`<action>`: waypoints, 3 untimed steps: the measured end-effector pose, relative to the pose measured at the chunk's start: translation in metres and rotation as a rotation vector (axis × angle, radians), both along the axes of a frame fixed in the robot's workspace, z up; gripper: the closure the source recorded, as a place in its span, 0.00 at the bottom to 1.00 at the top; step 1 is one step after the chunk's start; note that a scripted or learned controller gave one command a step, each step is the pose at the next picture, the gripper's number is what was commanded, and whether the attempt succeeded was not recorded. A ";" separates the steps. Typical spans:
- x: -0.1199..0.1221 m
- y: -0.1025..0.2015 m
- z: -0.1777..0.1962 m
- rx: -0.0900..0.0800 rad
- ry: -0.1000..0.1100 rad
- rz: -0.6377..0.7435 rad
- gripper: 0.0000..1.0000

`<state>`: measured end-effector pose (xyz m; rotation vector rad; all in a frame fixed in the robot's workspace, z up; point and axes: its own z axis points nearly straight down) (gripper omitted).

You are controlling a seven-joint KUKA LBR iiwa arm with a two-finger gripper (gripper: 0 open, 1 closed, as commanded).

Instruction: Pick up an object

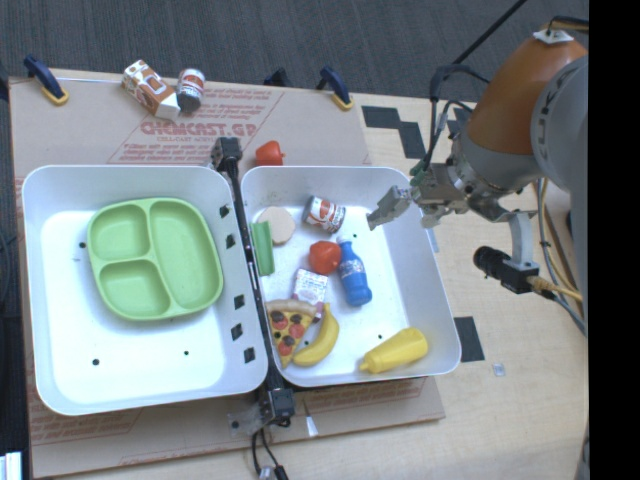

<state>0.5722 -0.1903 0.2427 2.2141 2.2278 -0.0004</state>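
- Right shallow white bin (425, 268): bare floor along its right wall.
- Crowding its centre: small tin can (324, 213), red round fruit (324, 257), blue plastic bottle (353, 276).
- Near edge: yellow banana (320, 341), yellow squeeze bottle (395, 351).

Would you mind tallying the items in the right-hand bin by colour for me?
Yellow: 2, the banana and the mustard bottle
Red: 1, the tomato
Blue: 1, the bottle
Green: 1, the stick
Beige: 1, the round disc
Mixed colours: 3, the can, the packet and the pizza slice
Total: 9
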 end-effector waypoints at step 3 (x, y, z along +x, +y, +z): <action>-0.095 0.012 -0.141 0.002 0.005 0.008 1.00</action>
